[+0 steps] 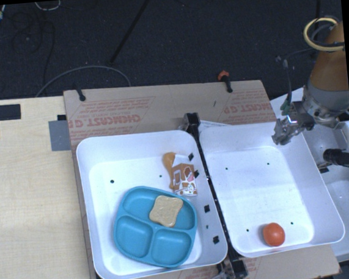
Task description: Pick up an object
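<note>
Smooth glossy white plastic bins (98, 174) sit on matt brown cardboard (159, 106) over a pale wood-grain worktop (28, 211), the blue plate (135, 238) plastic too.

Left bin (95, 174): tray (137, 231) at front edge, bread (166, 211) on it; packet (183, 180), possibly carton, behind.
Right bin (313, 171): ball (273, 234) near front edge.

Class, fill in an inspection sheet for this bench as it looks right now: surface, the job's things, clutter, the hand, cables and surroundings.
Surface: two white bins, left bin and right bin, on a cardboard sheet.
Job's things: blue divided plate in the left bin with a bread slice on it; small carton beside the plate; red ball in the right bin.
Clutter: nothing seen.
Hand: hand above the right bin's far right corner, holding nothing.
Cables: cables on the dark floor beyond.
Surroundings: wooden tabletop on the left.
</note>
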You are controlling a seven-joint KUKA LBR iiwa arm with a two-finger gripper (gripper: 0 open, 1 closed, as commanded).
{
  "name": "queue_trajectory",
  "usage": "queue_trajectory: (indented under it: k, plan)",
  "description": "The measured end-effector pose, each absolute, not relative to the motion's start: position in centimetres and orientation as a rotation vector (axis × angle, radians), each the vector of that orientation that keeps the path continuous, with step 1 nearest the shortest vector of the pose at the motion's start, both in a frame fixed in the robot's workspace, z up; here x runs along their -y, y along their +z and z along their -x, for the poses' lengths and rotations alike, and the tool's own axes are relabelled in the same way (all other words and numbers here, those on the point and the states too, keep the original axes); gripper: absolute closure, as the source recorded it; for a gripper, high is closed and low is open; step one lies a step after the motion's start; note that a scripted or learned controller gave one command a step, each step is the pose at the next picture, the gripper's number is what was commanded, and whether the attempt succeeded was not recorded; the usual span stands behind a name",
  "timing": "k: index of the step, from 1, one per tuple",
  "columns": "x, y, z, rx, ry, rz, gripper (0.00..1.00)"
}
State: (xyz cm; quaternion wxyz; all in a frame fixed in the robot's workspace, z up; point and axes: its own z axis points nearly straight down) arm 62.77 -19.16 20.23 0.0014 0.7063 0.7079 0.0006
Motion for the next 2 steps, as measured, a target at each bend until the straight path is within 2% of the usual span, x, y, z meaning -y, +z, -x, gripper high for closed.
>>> queue_trajectory:
  k: [1,2]
  plan:
    - [19.2,22.8,-62.8,-2.224,0.000,-2.218,1.00]
    - [14.0,23.0,-60.2,-2.228,-0.003,-2.221,1.00]
